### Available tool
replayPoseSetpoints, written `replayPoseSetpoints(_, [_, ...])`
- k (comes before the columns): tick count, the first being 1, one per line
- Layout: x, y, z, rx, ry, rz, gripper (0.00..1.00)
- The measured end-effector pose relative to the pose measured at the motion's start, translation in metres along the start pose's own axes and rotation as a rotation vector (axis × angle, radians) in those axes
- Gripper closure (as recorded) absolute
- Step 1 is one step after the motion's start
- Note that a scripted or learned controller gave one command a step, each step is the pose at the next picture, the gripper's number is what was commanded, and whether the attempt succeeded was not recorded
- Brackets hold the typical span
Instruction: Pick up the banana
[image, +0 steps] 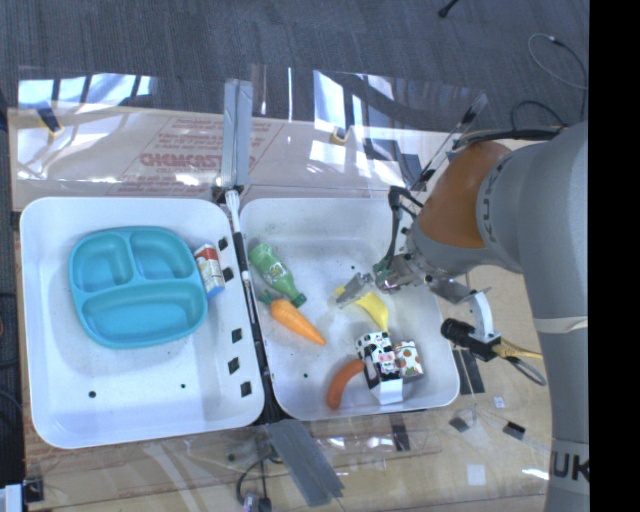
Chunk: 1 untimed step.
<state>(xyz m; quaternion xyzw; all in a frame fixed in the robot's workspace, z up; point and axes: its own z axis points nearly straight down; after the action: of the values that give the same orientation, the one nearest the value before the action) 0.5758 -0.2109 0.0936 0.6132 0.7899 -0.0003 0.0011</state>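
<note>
- The banana (374, 309) is seen in the right bin (300, 215), towards that bin's right edge and about midway between its far and near edges; it is lain flat on the floor, its yellow body slanted.
- The gripper (352, 292) is lowered to the banana's far-left end, its metal tip being set against or just beside the fruit — contact cannot be confirmed. Whether the jaws are open or closed cannot be told, and the banana is not judged to be held.
- The arm (520, 210) is brought in over the right edge of the right bin, the orange band (455, 205) being held above the wrist; this slanted entry is judged to keep the bin's wall cleared while the fruit's end is approached.
- A black-and-white carton (385, 365) is stood just beside the banana's near end, near the bin's near-right corner; a crowded grasp from that side is judged likely to be obstructed, which may explain the approach from the far side.
- A carrot (297, 322), a green bottle (274, 272) and an orange-red sausage (343, 384) are lain apart from the banana, towards the left edge and near edge.
- In the left bin (40, 330) a blue divided plate (135, 285) is set, with a small can (210, 270) at its right — both are left outside the task.
</note>
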Motion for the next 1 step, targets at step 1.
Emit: replayPoseSetpoints(1, [-0.0043,0.0253,0.0003,-0.001,0.000,-0.151,0.00])
